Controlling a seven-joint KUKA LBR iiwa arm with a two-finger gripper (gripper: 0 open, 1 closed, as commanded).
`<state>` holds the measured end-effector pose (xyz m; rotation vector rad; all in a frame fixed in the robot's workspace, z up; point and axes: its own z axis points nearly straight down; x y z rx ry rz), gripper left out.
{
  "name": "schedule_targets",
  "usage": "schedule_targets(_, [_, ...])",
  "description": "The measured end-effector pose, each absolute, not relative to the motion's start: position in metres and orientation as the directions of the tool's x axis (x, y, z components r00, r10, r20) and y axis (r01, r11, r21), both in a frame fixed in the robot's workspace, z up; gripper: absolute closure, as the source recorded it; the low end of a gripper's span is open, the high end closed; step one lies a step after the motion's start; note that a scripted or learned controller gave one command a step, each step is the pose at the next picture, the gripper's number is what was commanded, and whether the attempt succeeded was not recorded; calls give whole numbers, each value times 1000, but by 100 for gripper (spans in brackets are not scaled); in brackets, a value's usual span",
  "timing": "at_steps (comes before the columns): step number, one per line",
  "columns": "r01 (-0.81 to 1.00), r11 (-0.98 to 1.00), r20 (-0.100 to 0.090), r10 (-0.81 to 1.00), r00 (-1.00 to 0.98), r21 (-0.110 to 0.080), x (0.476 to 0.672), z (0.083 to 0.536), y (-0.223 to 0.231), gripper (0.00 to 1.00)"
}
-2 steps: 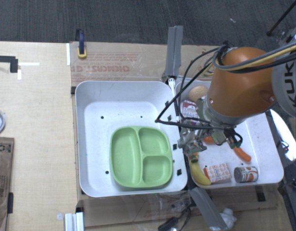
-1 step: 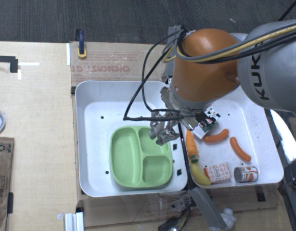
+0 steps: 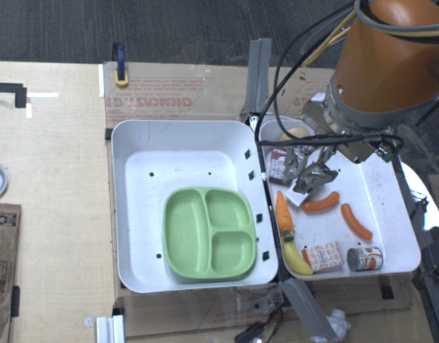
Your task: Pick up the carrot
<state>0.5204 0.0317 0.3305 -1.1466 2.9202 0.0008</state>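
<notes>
**Carrot sitting by the left wall of the right bin, tool hanging above it**

So the carrot [image 3: 283, 211] is lying in the right bin [image 3: 390, 191], hugging the left wall, leafy end pointing down toward a banana [image 3: 296, 257] that it touches or nearly touches. The tool [image 3: 312, 177] hangs over the upper middle of that bin, just up and right of the carrot, and nothing orange is between its fingers. Can't tell whether it's spread or closed, too much metal and cable clutter there.

Other stuff in the right bin: two sausages [image 3: 321, 204] to the right of the carrot, a small box [image 3: 324, 256] and a can [image 3: 364, 259] along the near edge. The left bin [image 3: 133, 191] holds a green divided plate [image 3: 209, 232]. Both bins sit on the counter [image 3: 48, 156].
</notes>
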Motion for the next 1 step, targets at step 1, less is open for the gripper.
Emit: schedule_targets(1, [-894,449,-2,-894,-449,1,526,267,5,100])
